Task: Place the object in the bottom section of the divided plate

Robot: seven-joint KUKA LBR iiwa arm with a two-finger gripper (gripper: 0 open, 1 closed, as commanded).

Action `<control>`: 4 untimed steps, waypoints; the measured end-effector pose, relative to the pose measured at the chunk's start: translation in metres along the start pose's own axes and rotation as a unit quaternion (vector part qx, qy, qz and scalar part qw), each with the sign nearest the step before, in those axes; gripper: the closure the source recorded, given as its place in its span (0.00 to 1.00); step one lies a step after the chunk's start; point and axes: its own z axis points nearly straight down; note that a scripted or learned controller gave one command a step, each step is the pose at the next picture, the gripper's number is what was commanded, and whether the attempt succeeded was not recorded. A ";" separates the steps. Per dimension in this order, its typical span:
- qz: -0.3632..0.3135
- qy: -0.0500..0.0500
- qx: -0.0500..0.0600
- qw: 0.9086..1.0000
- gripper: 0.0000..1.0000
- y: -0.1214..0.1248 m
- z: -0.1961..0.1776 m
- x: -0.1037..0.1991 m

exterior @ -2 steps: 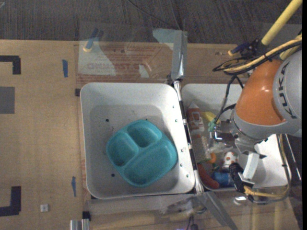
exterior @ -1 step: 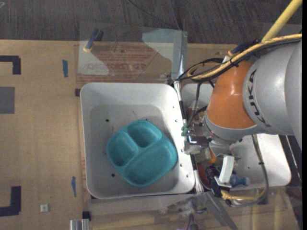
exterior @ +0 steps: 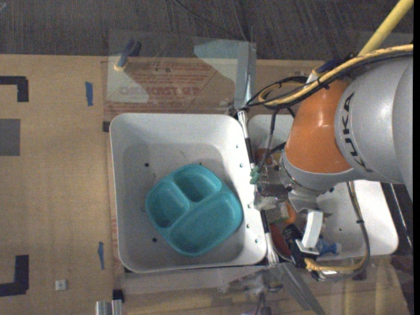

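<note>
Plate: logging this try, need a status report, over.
Arm low over right bin, by the shared wall. Plate in left bin, sections bare. Nothing in its way.

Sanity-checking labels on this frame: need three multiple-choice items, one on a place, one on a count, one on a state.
1. Where does the divided plate lie?
A) in the left bin
B) in the right bin
C) on the bench outside the bins

2. How many sections does the plate have?
A) two
B) three
C) five

3. How does the plate lie?
A) flat, sections facing up
B) flipped upside down
C) on edge against a wall

Answers:
1 A: the teal plate sits on the floor of the left bin.
2 B: two small sections lie above one large one.
3 A: its hollows and dividing ridges are open to the camera.
</note>
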 end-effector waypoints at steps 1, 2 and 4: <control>-0.046 0.001 -0.001 0.999 1.00 -0.005 0.037 0.058; -0.064 0.005 -0.010 0.998 1.00 0.000 0.096 0.060; -0.123 0.000 -0.003 0.992 1.00 0.000 0.006 -0.014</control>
